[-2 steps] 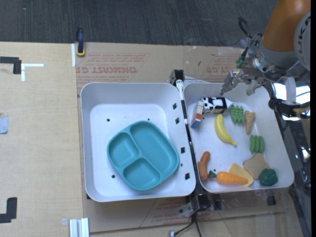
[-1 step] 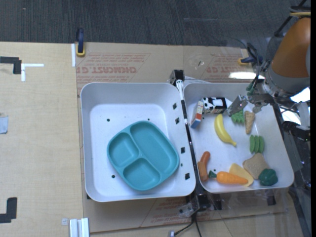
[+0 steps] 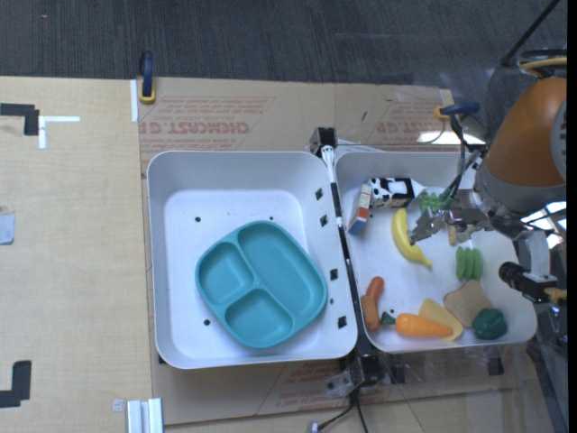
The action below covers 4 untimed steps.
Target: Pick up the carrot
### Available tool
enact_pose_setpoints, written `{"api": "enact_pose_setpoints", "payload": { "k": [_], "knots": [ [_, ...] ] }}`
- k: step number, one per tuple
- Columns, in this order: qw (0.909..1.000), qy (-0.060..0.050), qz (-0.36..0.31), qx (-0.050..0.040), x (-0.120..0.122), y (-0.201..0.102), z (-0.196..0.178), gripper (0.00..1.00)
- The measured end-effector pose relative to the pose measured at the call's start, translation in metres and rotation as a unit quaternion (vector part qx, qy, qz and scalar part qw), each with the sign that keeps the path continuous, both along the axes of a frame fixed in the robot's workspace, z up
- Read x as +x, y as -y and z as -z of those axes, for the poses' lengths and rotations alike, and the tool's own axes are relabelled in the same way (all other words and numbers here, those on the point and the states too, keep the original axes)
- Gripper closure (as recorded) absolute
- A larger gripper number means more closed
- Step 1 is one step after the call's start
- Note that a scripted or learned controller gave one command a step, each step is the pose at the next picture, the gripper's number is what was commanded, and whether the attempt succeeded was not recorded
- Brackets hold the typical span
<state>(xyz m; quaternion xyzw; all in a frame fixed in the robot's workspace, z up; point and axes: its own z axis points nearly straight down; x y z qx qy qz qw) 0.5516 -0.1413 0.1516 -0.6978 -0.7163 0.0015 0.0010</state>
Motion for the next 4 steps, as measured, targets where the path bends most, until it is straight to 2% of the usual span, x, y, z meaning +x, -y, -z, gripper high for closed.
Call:
{"api": "enact_pose_setpoints", "payload": {
  "k": [1,2,3,4],
  "knots": [
    [0.9999,0.0,0.012,0.0006,-0.045,0.019,0.036,0.0],
    [0.965,0.001,-0.262,0.0014,-0.073,-0.022,0.029,0.0],
    [0.9793,0.0,-0.202,0.002,-0.074,-0.041,0.061,0.0],
    [0.932,0.001,-0.362,0.002,-0.074,-0.03,0.061,0.0]
  ]
}}
